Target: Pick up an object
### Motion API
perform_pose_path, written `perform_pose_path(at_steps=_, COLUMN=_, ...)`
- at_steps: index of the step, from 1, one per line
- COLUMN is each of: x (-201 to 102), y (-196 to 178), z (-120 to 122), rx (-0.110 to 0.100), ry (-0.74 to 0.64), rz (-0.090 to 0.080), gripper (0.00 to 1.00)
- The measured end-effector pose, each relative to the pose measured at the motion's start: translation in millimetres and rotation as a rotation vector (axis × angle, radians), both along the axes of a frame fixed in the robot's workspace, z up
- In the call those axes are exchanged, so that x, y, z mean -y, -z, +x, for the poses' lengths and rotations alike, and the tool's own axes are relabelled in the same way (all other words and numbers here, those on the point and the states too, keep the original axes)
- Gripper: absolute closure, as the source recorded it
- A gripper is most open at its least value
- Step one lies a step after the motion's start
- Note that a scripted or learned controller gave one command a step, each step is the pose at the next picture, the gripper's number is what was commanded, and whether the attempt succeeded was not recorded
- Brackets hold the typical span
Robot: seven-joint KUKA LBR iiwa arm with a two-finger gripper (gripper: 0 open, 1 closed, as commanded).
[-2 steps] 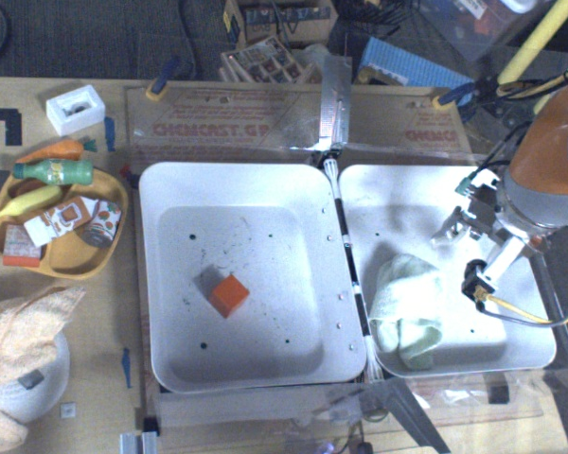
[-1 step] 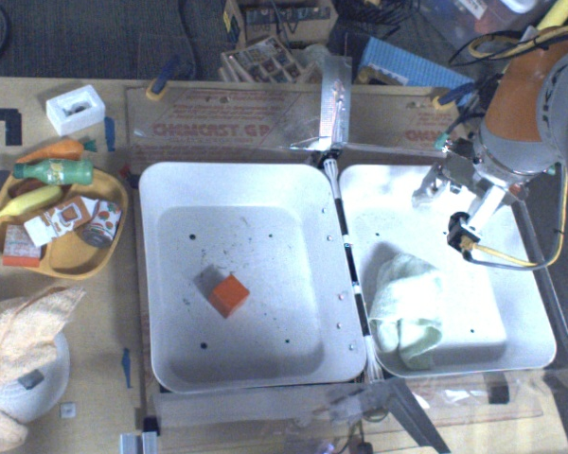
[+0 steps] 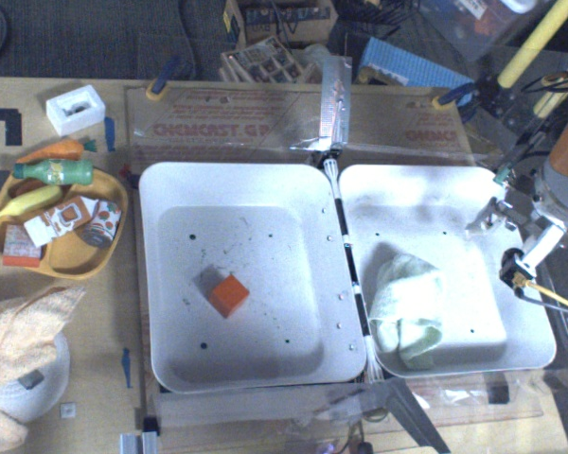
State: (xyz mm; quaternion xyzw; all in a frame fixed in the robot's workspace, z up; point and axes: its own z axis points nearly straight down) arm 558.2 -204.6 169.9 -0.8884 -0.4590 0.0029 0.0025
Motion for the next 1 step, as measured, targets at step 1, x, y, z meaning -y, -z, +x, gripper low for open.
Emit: perform_pose_path(at_steps=1, x=-51.1, y=53.8, z=61.7, rx=0.003, ry=0.019, rz=-0.002, gripper=0.0)
